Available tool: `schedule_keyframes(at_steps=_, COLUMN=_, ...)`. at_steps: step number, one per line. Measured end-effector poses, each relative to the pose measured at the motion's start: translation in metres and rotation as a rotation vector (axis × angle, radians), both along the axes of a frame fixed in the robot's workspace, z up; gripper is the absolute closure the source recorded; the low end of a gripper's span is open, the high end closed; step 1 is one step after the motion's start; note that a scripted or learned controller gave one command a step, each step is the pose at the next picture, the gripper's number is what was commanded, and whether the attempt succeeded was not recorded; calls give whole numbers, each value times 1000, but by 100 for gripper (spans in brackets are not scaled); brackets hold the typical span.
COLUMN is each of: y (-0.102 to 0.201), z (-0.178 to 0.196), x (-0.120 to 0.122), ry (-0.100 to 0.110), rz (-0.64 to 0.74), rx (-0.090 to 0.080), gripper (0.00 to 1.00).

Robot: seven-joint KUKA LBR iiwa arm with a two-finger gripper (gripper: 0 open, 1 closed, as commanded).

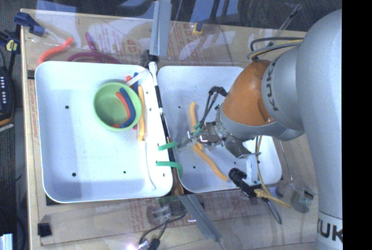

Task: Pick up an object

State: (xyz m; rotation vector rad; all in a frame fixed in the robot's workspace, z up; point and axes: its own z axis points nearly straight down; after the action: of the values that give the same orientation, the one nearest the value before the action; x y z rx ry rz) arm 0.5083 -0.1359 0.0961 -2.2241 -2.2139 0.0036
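A grey KUKA arm (pixel 290 92) with an orange band reaches in from three o'clock over the right bin (pixel 180 127), its gripper (pixel 200 137) hanging low above the bin floor, just right of the divide between the two white bins. Whether its fingers are apart or together cannot be told from this angle. Two slim orange sticks lie in the right bin. The upper orange stick (pixel 193 114) is short and slightly curved, its long axis running roughly twelve to six o'clock, at about eleven o'clock from the gripper. The lower orange stick (pixel 210 163) is longer and runs from ten o'clock toward four o'clock, beginning close under the gripper. In the left bin (pixel 75 156) sits a green bowl (pixel 116 106) holding red and blue pieces, close against the bin's three o'clock wall.
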Motion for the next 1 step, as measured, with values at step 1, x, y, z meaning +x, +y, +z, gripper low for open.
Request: schedule_keyframes(at_steps=1, y=-1, z=10, x=0, ry=1, rz=5, rx=-2, gripper=100)
